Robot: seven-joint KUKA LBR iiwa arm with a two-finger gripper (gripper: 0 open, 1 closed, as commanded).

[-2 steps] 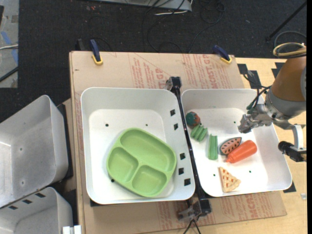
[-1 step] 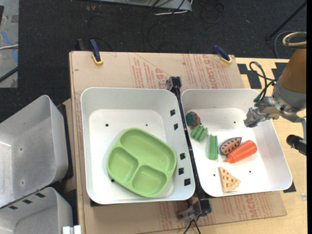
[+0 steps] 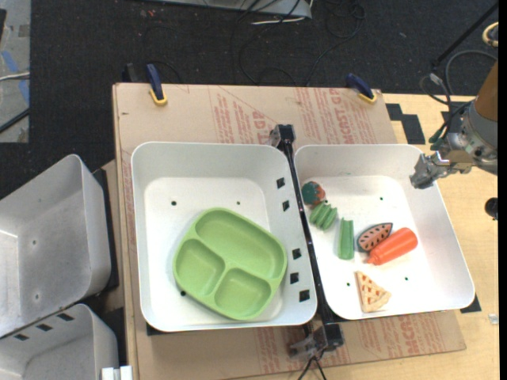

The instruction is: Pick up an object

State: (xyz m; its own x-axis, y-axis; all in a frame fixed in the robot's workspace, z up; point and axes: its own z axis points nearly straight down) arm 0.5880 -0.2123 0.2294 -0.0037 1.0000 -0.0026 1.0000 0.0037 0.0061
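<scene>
The right bin (image 3: 444,212) holds several toy foods. An orange carrot (image 3: 393,246) lies right of centre, touching a watermelon slice (image 3: 373,235) on its left. A green bean (image 3: 346,239) and a green pepper-like piece (image 3: 322,214) sit further left, with a small red and teal ball (image 3: 313,191) above them. A pizza slice (image 3: 369,290) lies near the front. My gripper (image 3: 425,172) hangs over the bin's upper right rim, apart from all the toys. Nothing shows between its fingers.
The left bin (image 3: 150,212) carries a green divided plate (image 3: 229,263). Two clamps (image 3: 158,85) (image 3: 360,88) hold the cardboard bench at the back. Spare white bins (image 3: 47,236) stand off the bench at the left. Cables run across the floor behind.
</scene>
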